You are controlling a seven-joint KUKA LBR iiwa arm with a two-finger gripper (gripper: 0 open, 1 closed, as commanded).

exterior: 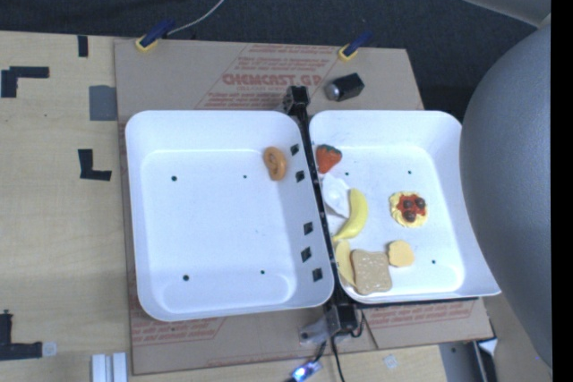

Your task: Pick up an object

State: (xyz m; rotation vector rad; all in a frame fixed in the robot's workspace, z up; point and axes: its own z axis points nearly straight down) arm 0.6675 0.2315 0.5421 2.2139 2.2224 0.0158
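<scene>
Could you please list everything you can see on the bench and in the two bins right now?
left bin: 1, white, left half of the bench
right bin: 1, white, beside the left bin
doughnut-like piece: 1, orange-brown, left bin, upper right part
strawberry: 1, red, right bin, upper left corner
banana: 1, yellow, right bin, left side
bread slice: 1, tan, right bin, lower left
small tart: 1, yellow with dark red topping, right bin, centre right
yellow chunk: 1, yellow, right of the bread
cardboard sheet: 1, brown, under both bins
arm: 1, grey, right side and top
</scene>
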